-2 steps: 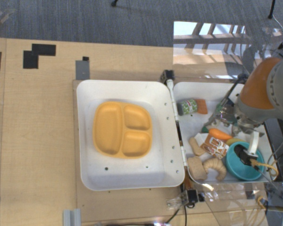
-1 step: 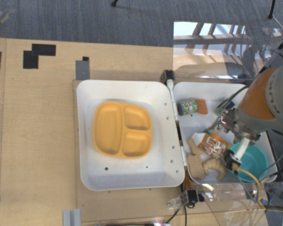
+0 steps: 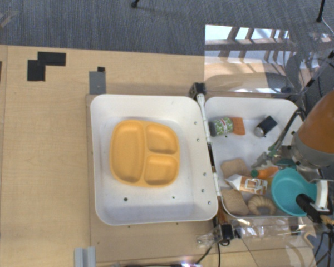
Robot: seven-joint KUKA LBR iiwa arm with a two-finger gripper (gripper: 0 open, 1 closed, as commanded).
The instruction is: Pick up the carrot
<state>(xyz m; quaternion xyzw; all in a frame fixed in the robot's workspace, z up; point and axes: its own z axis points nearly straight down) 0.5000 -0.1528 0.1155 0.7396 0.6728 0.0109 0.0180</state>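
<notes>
We take the carrot (image 3: 265, 173) to lie just beside the gripper (image 3: 270, 159), at six o'clock. Whether the gripper holds anything, we cannot tell.

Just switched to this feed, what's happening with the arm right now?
The arm reaches over the right bin, down among a teal cup, bread pieces and a small carton. An orange thing beside the green can, possibly the carrot, lies untouched. The yellow divided plate sits in the left bin.
</notes>
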